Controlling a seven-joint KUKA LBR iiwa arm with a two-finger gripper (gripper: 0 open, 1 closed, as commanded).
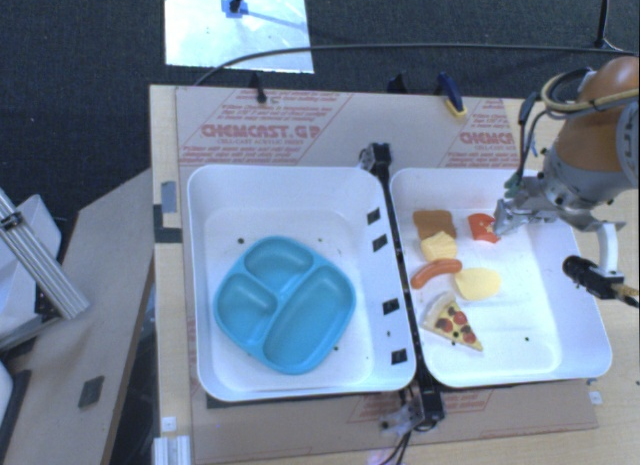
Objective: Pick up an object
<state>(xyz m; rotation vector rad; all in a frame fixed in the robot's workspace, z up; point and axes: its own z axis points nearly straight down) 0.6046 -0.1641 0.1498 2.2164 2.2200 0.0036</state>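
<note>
Currently the approach step is judged in hand: the tool [500, 221] is lowered touching the small red plastic toy [482, 228] at the right white bin's [570, 353] twelve o'clock. Whether it is open cannot be told; next, closing and lifting are called for.

Two white bins [300, 178], one blue tray [285, 303], six toy foods [452, 321]

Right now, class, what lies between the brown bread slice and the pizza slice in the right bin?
In the camera view, between the bread slice and pizza slice lie a yellow cheese piece and a sausage.
</note>
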